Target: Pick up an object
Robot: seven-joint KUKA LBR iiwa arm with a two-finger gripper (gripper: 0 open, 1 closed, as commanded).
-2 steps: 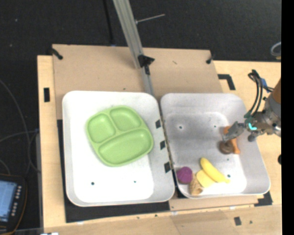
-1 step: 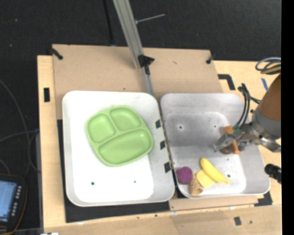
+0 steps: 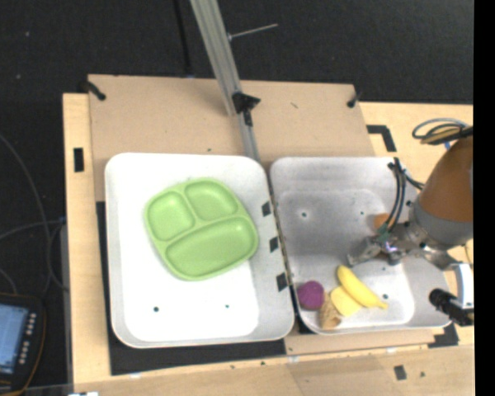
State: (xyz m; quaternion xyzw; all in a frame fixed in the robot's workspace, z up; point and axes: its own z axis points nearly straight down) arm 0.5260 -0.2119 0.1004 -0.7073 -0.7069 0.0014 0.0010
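Banana and purple ball crowd the right bin's near edge; far half open.

Left bin: white, holds a green three-compartment plate, tilted in the frame, in the bin's upper half. Right bin: scuffed grey-white; a purple ball, a yellow banana and a pale wedge-shaped item cluster near its lower edge, the banana touching the wedge. Arm enters at frame right, its gripper low over the right bin, just above the banana. Metal pole runs from the top centre toward the bins
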